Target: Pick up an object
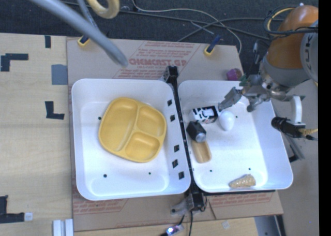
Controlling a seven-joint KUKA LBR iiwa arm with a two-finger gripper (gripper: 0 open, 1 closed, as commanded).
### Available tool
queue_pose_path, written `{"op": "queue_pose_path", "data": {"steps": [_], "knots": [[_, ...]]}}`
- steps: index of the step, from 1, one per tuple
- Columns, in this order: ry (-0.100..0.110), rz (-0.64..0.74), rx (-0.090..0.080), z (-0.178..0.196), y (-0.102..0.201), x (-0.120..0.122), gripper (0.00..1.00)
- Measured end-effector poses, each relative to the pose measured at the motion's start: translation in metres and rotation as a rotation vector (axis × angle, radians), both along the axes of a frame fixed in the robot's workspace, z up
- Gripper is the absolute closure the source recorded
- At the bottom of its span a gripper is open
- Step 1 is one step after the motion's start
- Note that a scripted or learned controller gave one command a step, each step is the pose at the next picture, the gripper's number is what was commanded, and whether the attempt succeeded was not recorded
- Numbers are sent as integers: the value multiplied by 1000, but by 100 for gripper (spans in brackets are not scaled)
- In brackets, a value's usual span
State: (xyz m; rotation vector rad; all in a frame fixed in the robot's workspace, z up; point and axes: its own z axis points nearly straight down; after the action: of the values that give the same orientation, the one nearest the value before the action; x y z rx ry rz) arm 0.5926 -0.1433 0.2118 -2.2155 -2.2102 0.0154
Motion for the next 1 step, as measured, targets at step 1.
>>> {"op": "queue_pose_path", "data": {"steps": [1], "knots": [[-14,4,-2,8,0,3,0]]}}
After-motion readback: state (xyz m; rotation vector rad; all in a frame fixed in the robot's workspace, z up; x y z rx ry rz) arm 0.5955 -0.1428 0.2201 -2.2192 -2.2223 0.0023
